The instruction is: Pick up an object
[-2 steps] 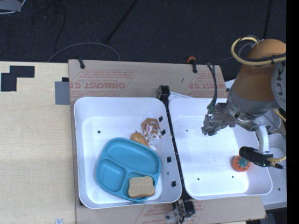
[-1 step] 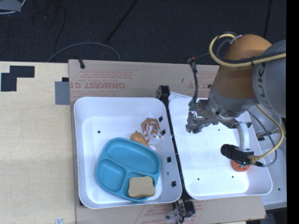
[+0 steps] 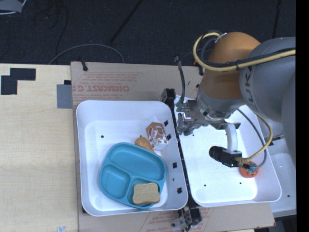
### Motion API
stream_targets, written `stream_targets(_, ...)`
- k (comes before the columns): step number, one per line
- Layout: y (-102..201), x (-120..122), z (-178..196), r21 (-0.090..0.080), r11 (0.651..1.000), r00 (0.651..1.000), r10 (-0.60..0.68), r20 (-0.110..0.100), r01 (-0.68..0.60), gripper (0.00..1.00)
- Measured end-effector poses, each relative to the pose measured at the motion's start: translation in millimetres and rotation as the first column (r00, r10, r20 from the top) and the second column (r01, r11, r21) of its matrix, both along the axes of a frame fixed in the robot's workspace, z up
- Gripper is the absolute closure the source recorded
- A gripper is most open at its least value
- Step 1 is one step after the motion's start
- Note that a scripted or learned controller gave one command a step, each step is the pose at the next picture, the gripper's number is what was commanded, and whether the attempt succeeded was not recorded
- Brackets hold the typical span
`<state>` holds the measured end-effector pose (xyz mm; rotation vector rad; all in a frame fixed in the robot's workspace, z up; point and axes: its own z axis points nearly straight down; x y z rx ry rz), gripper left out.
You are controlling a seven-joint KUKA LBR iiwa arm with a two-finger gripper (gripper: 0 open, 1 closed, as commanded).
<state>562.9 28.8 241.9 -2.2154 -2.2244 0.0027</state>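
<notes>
Over the right bin's (image 3: 270,187) left edge hangs the gripper (image 3: 186,124), its opening too hidden to tell; nearest pickable, the small wrapped packet (image 3: 157,133), lies just left across the divider in the left bin (image 3: 89,129).

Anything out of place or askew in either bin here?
Nothing spilled or damaged. The blue tray sits askew in the left bin, holding a bread slice; a crumpled wrapper lies beside it.
</notes>
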Motion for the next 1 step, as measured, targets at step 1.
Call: stream_targets(1, 48.9, 8.6, -14.0, -0.001, 1.0, 1.0, 0.0, -0.001, 0.0, 1.0)
